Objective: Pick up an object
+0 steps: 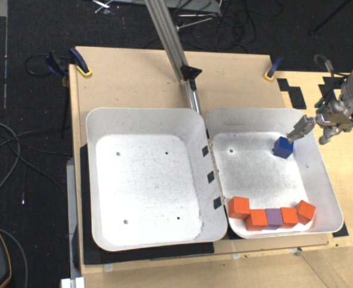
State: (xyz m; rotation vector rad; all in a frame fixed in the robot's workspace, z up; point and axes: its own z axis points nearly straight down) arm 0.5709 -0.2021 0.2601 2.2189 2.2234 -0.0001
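claw (313, 132) open beside blue block (283, 147)

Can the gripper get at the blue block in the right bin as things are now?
Probably yes. The gripper is right beside the blue block, which sits alone on the right bin floor, well apart from the orange and purple blocks along the near wall.

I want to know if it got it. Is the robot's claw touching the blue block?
Cannot tell. In the camera view, one end effector finger overlaps the blue block, but contact isn't plain.
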